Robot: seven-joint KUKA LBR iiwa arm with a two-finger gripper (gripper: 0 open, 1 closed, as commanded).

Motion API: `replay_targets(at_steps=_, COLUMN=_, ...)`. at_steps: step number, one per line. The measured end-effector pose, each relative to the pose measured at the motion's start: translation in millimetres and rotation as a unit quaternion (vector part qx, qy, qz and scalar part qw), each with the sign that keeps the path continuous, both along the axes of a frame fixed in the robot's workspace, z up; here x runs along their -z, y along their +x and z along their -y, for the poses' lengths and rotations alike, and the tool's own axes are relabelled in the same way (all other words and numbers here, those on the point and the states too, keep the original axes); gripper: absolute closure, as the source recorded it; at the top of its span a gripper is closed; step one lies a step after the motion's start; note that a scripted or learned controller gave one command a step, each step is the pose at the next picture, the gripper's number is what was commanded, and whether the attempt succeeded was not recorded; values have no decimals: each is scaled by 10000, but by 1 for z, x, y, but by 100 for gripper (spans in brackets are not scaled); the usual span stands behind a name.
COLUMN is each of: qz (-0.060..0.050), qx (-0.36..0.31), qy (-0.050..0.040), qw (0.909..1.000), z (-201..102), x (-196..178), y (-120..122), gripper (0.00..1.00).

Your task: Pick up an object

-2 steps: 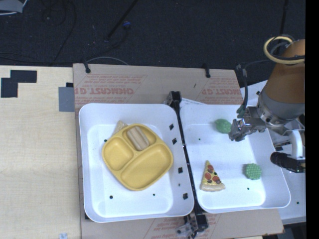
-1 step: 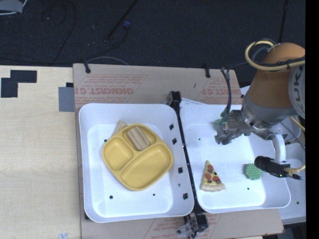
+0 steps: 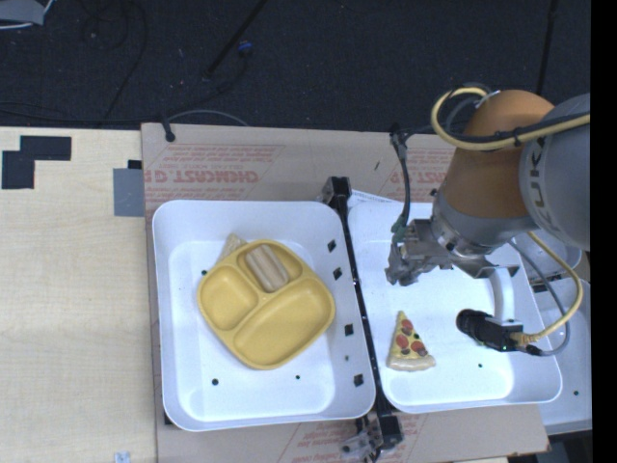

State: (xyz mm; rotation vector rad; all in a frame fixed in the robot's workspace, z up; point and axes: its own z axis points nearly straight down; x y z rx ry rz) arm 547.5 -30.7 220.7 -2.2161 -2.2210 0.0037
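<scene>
Near the left edge of the right bin (image 3: 463,379), my end effector (image 3: 403,268) hovers by the pizza slice (image 3: 409,343); its grip I cannot tell; next, descend.

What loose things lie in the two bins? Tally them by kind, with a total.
Yellow divided plate: 1
Tan bread-like food piece, lying in one compartment of that plate: 1
Pizza slice: 1
Total: 3
</scene>
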Motion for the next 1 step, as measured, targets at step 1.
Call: replay_targets(at_steps=1, qz=2, qx=-10, qy=-1, qw=10000, z=-51, x=-10, y=-10, gripper=100)
